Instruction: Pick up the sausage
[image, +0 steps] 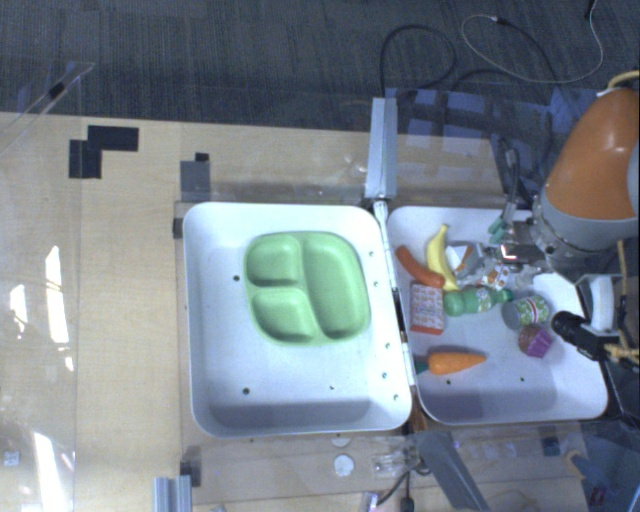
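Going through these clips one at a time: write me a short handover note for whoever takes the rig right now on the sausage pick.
Hand: low over the right bin, among the clutter near its middle; whether it is open or shut cannot be told.
Sausage: lying at the upper left of the right bin, next to the banana, apart from the hand.
Nearby: green bottle, snack packet, carrot, purple cup. Green divided plate sits in the left bin.
Done: nothing visible; sausage not lifted.
Left: move the hand left to the sausage, grasp, lift.
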